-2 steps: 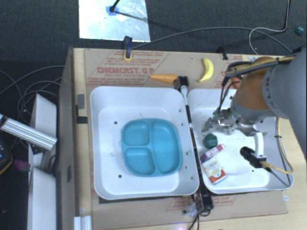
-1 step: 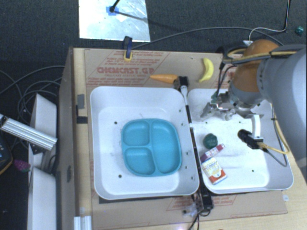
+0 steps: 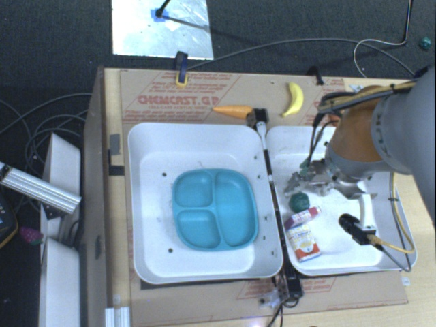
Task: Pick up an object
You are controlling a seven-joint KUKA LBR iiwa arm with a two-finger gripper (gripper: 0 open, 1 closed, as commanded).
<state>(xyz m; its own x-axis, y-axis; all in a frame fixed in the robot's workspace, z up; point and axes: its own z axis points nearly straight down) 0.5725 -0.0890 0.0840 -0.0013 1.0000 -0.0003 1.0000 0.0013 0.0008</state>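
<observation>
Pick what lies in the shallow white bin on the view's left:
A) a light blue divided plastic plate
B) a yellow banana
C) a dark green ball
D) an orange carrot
A: the light blue divided plastic plate lies flat on the floor of the shallow white bin on the view's left, with its three compartments facing up.

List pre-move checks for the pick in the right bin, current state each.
1. Targets in right white bin: dark green ball, small red tube, white-and-orange packet: ok.
2. Gripper near the ball, just beyond it: ok.
3. Gripper open or shut: cannot tell.
4. Ball clear of tube: not ok, they crowd together.
5. Arm's path clear of blue divided plastic plate in left white bin: ok.
</observation>
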